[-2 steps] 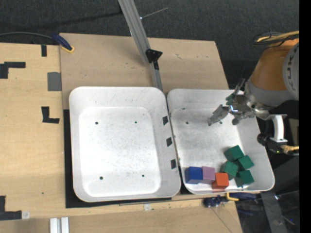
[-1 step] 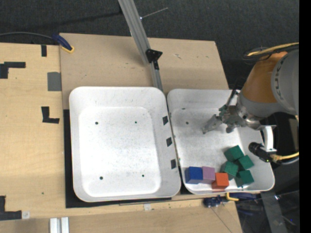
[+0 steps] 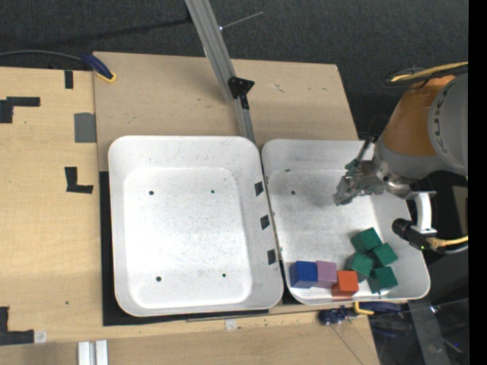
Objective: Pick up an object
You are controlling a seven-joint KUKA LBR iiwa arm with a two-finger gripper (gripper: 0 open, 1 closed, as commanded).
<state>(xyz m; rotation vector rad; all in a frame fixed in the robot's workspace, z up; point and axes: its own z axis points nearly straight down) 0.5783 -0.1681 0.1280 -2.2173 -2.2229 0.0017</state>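
My gripper hangs over the middle of the right bin, pointing left and down, with nothing visible between its fingers. Below it, along the bin's near edge, lie a blue block, a lilac block and an orange block in a row. Several green blocks cluster in the near right corner, a little below and right of the gripper. The gripper is apart from all of them.
The left bin sits beside the right one on the wooden bench. A grey metal pole slants from the top down to the gap between the bins. A yellow-tipped cable hangs by the arm's wrist at the right.
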